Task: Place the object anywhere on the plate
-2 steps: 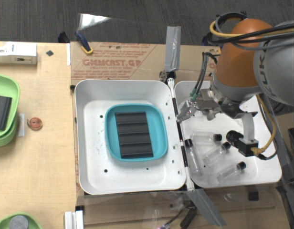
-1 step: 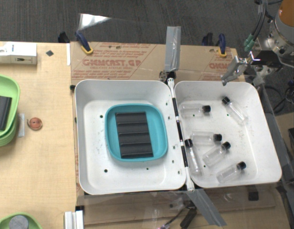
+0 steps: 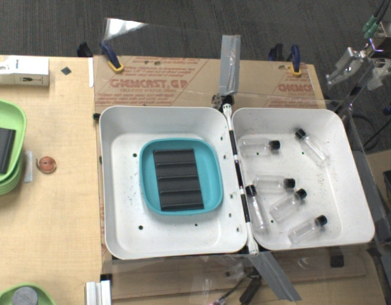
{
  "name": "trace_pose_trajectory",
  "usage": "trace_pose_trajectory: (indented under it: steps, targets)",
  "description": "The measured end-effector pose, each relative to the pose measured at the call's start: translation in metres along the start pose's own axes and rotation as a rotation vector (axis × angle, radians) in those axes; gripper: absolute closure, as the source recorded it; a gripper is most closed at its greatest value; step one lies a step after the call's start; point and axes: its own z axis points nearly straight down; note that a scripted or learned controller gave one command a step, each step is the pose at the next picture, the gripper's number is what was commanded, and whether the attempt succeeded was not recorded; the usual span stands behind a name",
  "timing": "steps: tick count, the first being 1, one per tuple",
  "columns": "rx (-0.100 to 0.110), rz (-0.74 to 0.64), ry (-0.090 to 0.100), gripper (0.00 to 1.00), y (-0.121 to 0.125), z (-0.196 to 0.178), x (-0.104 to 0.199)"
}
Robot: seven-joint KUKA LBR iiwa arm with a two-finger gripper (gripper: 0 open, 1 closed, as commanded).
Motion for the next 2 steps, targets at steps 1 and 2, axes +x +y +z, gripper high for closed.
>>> trace_pose_trajectory:
  steps: [1,2]
  targets:
    - [0.000,0.099,0.000,0.00,0.0642,0.0064,-0.0437]
    - [0.001,0.099,0.000,0.00,0.0644,0.0068,-0.0434]
